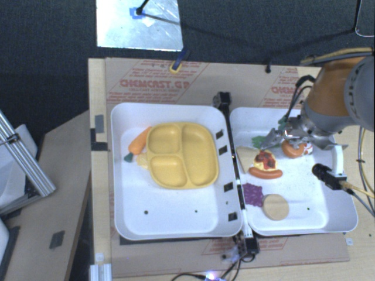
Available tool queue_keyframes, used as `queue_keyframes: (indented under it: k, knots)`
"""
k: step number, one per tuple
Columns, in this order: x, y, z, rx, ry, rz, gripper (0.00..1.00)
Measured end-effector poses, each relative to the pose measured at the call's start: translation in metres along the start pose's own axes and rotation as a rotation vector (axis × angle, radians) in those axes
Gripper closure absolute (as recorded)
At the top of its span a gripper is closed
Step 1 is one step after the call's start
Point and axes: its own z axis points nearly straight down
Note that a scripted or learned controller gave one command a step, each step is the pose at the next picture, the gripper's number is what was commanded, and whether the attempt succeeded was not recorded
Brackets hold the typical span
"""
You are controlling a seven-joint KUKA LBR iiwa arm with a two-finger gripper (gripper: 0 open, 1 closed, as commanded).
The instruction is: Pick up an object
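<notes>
A robotics laboratory is indicated by the industrial arm (340,92), two white bins (176,215) taped onto a cardboard-covered surface (152,84), exposed cabling (357,189), and aluminium framing (20,154).

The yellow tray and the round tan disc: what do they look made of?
The yellow tray looks like moulded plastic with a matte finish: uniform colour, rounded rim, three smooth pressed compartments. The round tan disc looks like toy food, probably plastic or possibly foam: flat, even colour, dull surface with no glare. Which of the two, the view cannot settle.
</notes>
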Motion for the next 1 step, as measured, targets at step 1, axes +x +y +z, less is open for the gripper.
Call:
queue_keyframes:
  k: [1]
  knots:
    - [0.0005,0.0019,0.0475,0.01,0.004,0.003,0.0]
